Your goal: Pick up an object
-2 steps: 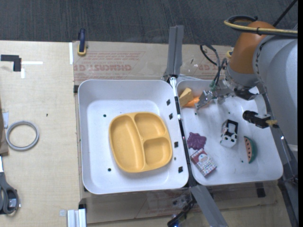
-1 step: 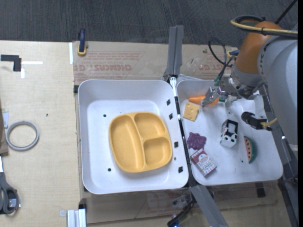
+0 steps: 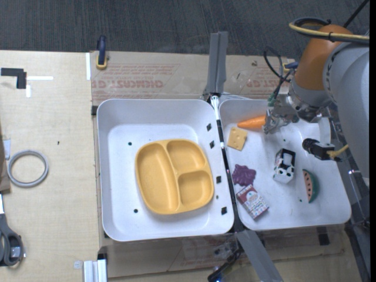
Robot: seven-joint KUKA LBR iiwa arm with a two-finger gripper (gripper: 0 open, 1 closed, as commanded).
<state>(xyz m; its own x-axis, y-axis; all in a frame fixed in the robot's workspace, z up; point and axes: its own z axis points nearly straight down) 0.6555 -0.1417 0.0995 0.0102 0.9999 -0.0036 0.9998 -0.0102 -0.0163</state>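
My gripper (image 3: 272,122) hangs low over the back of the right bin (image 3: 329,213), right at the thick end of an orange carrot (image 3: 251,122). Whether it touches the carrot is unclear. Just left of the carrot lies a yellow cheese slice with holes (image 3: 237,138). Further forward are a black-and-white cow toy (image 3: 285,165), a watermelon slice (image 3: 309,185), a purple bunch of grapes (image 3: 244,174) and a small red-and-white box (image 3: 253,201).
The left bin (image 3: 111,157) holds a yellow divided plate (image 3: 174,175). On the wooden bench to the left lie a grey tape ring (image 3: 26,168) and scissors (image 3: 9,248). A raised divider (image 3: 218,128) separates the bins.
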